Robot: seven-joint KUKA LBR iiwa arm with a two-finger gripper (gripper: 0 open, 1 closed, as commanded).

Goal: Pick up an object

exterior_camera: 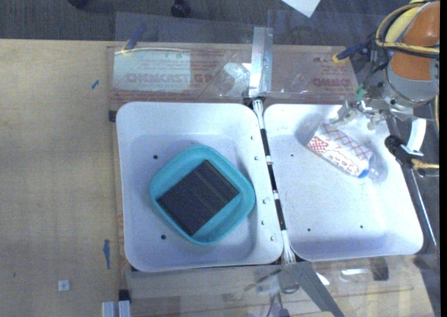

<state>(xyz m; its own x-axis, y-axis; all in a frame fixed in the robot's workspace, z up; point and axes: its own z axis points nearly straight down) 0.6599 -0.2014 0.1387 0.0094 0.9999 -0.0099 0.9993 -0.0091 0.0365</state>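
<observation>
We see the tool at the far right corner of the right white plastic bin, low near the far wall; we cannot tell what state it is in. The task's likely thing, a flat crinkly packet with a red-and-white lattice print, lies tilted in that bin just beside the tool, apparently not held. A clear plastic bit seems to stick out at its near end, too blurred to be sure.

Risks, as we judge them: the packet looks thin and slick, so a pinch could slide off or just push it along the smooth bin floor. It sits close to the wall, so the tool may clip the rim.

The left white plastic bin holds a teal rounded-square plastic container with a dark ribbed flat block in it, rigid-looking, well apart from the tool. The tan wooden surface is matte.
</observation>
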